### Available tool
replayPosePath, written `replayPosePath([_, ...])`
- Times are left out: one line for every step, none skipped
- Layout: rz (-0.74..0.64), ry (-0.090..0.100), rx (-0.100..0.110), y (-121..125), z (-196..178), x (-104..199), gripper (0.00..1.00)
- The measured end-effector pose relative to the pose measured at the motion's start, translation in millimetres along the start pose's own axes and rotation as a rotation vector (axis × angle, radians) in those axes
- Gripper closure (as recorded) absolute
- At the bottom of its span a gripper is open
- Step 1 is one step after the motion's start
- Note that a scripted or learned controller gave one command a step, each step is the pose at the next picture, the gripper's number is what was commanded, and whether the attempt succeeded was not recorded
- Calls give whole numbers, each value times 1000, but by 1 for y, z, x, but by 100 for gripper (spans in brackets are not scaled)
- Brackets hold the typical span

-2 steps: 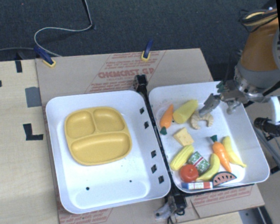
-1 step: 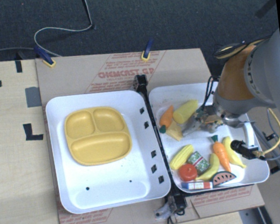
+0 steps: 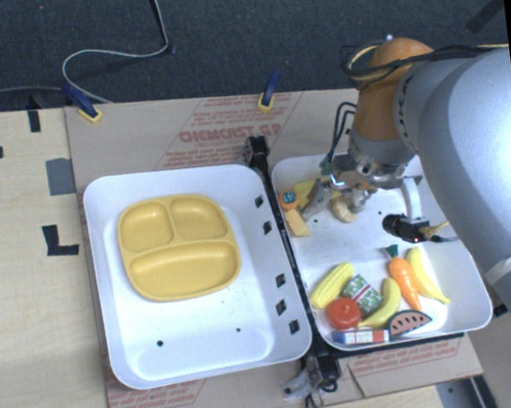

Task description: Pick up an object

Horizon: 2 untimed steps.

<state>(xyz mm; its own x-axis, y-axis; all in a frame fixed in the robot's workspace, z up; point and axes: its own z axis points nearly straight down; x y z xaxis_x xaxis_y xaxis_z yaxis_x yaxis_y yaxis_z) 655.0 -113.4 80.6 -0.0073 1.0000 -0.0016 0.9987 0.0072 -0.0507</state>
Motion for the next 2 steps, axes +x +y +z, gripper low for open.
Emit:
replayPosePath([11, -10, -50, -16, -4, 12, 0])
replayPosePath([8, 0, -51, -77, -1, 18, 0])
